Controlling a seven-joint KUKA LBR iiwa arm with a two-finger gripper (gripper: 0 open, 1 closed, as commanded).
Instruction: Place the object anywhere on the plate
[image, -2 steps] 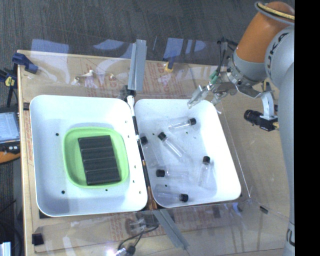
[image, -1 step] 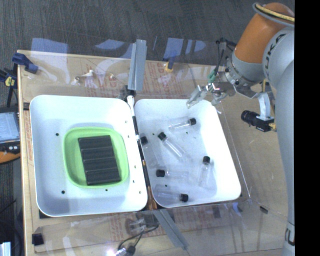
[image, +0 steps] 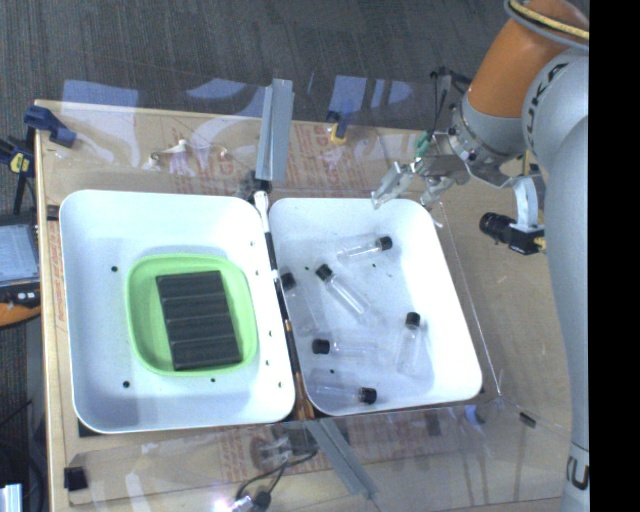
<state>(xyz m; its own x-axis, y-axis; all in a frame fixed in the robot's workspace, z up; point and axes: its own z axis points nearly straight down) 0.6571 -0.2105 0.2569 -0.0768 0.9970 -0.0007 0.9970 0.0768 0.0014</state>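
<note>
Vials (image: 345, 294) are being held in the right bin (image: 455, 300); the gripper (image: 405, 180), spread wide and empty, is being held above its far rim.

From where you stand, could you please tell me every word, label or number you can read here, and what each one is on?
"KUKA": partly visible dark lettering on the grey arm, cut by the orange band, at upper right.
Faint reddish print on the bench below the bins: too blurred to read.
The green plate, the black object on it and the clear vials show no readable text.
</note>
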